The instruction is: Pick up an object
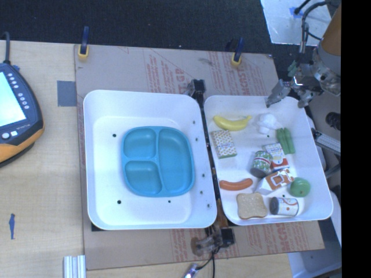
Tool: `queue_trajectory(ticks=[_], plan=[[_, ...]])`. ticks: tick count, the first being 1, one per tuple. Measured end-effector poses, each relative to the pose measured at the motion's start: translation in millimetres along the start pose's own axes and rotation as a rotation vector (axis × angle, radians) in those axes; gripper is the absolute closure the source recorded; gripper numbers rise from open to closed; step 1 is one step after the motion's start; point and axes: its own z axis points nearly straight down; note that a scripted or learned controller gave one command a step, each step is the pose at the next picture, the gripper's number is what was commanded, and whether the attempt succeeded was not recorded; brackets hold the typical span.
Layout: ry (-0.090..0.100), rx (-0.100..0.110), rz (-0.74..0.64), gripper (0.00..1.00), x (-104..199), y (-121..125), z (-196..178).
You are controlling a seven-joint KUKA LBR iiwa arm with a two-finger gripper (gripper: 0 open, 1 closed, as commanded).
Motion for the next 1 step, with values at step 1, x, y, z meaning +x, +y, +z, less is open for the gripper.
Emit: queue_trajectory(ticks=[1], plan=[[0.0, 0.002, -0.001, 0.0, 61.4, 11.5, 83.7]])
